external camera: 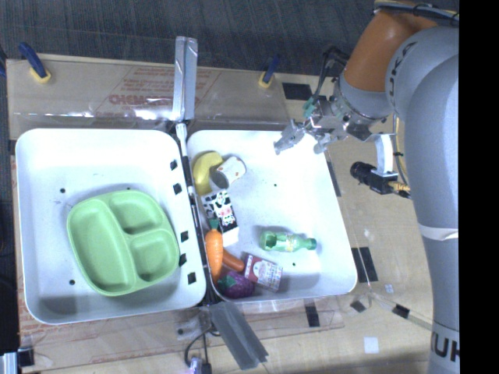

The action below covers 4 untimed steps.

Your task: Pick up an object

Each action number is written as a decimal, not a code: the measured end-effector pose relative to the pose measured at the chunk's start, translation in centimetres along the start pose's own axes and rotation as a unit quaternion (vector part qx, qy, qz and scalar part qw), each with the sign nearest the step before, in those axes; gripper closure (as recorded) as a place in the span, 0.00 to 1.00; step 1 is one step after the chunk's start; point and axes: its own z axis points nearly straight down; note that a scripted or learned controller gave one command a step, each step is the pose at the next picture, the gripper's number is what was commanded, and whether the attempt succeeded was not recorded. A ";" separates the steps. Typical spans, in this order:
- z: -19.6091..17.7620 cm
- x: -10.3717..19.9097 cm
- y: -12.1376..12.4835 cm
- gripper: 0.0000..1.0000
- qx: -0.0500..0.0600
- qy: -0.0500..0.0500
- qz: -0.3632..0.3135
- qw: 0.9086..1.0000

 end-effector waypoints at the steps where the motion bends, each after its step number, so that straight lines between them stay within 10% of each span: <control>1: 11.6 -1.4 -2.3 0.00 -0.001 0.000 -0.057 0.998; 2: 9.4 -1.4 -7.7 0.00 -0.001 0.000 -0.121 0.993; 3: 8.4 -1.5 -7.7 1.00 0.000 0.000 -0.123 0.992; 4: 12.1 -1.4 -9.1 1.00 0.000 0.000 -0.160 0.987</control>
